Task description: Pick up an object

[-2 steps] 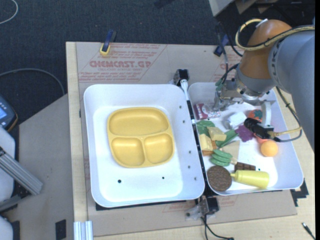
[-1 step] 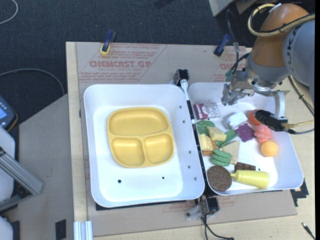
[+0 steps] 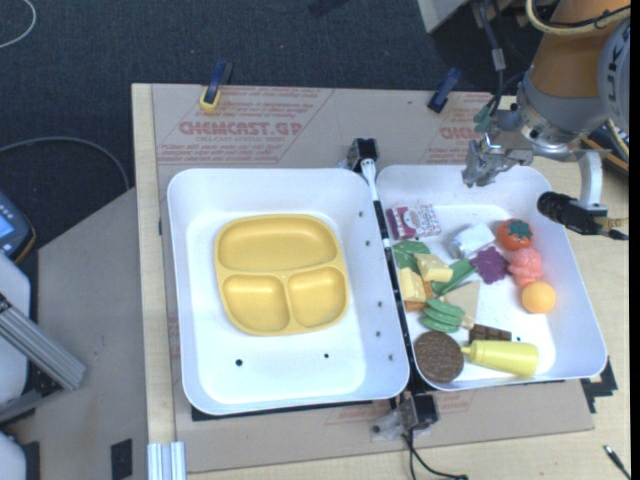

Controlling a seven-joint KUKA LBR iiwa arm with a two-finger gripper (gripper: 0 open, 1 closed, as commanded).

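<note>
Two white bins sit side by side on our brown counter (image 3: 300, 128).

We see a yellow tray (image 3: 282, 273) with three parts in the left bin (image 3: 195, 298). The right bin (image 3: 575, 298) has toy food in it: a red tomato (image 3: 515, 234), a purple piece (image 3: 490, 265), a pink piece (image 3: 526, 264), an orange ball (image 3: 538, 297), a yellow bottle (image 3: 500, 355), a brown cookie (image 3: 438, 356) and some green bits (image 3: 443, 317). Our tool (image 3: 480, 171) hangs over the far edge of the right bin, well apart from the toys. It has nothing in it, and we cannot tell how wide it is open.
</note>
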